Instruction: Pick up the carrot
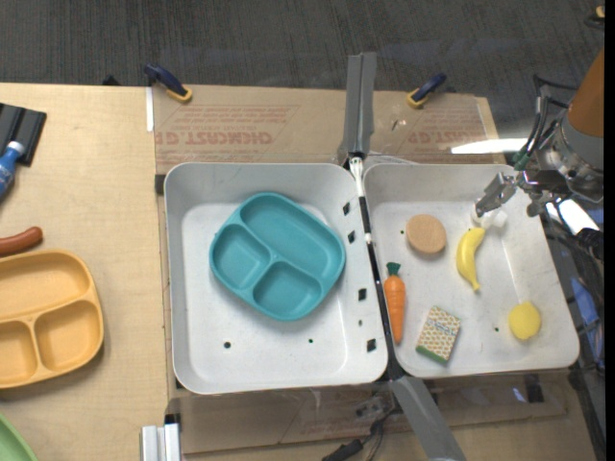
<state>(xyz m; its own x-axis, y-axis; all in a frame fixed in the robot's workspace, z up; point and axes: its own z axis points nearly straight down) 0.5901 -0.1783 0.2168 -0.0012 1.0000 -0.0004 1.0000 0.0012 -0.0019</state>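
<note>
bench (86, 152): tan board that carries both bins side by side, with clamps at the back edge, probably so nothing slides while the arm works.
left bin (192, 286): shallow white tray; it bears a teal divided plate (277, 254) lying flat near its middle, well apart from the task's thing.
right bin (548, 286): the working bin, close to the arm's side, so everything in it looks within reach.
arm (586, 113): enters from the right edge, orange band showing, wrist angled down toward the right bin's back corner.
yellow tray (43, 320): sits out on the bench to the left, outside both bins, not part of this job.
banana (469, 255): lies lengthwise just below the gripper, nearer to it than the carrot is.
carrot (395, 296): in the right bin, hard against its left wall beside the divider, green top pointing to the back, orange tip to the front; nothing lies over it, but the wall may crowd one finger.
gripper (495, 200): hangs above the back of the right bin, just above the banana's upper end, well apart from the carrot; fingers too small and blurred, so i cannot tell their state; nothing is seen held.
cookie (426, 234): round tan disc between carrot and banana.
step judged: approach not yet made; the gripper needs to cross left and forward to the carrot.
</note>
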